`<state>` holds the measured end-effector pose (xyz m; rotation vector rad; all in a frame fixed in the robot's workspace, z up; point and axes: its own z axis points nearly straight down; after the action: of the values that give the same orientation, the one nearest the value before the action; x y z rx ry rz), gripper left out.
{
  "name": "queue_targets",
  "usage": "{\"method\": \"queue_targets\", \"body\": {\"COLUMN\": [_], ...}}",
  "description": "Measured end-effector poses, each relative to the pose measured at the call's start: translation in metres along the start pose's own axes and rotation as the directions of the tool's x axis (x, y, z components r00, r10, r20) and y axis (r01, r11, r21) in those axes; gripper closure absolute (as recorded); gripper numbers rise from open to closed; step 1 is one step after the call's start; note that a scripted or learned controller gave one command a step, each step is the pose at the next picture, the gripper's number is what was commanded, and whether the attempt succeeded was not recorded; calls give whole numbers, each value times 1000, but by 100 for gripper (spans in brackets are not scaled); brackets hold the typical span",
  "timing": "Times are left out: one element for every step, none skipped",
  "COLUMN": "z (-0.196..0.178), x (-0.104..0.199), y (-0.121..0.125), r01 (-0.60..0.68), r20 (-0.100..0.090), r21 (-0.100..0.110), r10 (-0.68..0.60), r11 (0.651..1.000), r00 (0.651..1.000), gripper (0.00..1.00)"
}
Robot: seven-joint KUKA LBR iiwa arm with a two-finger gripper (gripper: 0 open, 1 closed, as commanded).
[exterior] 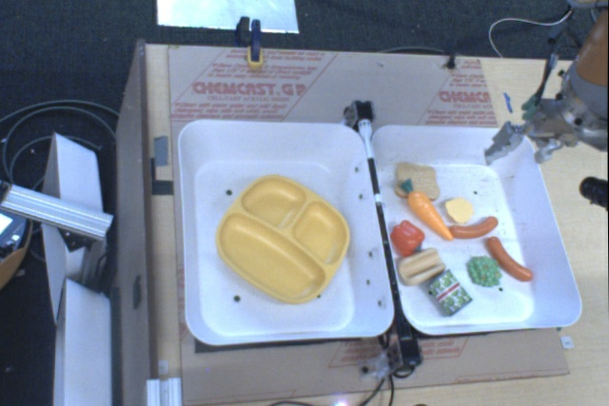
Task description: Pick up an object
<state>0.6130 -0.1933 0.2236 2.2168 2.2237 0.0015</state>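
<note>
The right bin (557, 233) holds several toy foods: a tan bread slice (417, 179), an orange carrot (429, 214), a yellow slice (459, 209), two sausages (473, 227) (509, 260), a red tomato (406, 237), a bun (421, 265), a green can (448, 292) and a broccoli piece (483, 272). My gripper (523, 145) hangs over the bin's far right corner, up and to the right of the food. It is open, with nothing between its fingers.
A yellow divided plate (283, 238) lies in the left bin (205, 166). A black clip strip (379, 204) runs between the two bins. Cables and white boxes sit off the bench at the left.
</note>
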Motion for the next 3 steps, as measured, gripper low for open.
{"method": "queue_targets", "body": {"z": [82,140,129], "x": [70,112,111], "y": [-12,-8,-7], "r01": [2,1,2], "r20": [-2,-1,0], "r21": [3,2,-1], "r10": [-2,-1,-2], "r11": [1000,1000,1000], "r00": [1000,1000,1000], "gripper": [0,0,100]}}
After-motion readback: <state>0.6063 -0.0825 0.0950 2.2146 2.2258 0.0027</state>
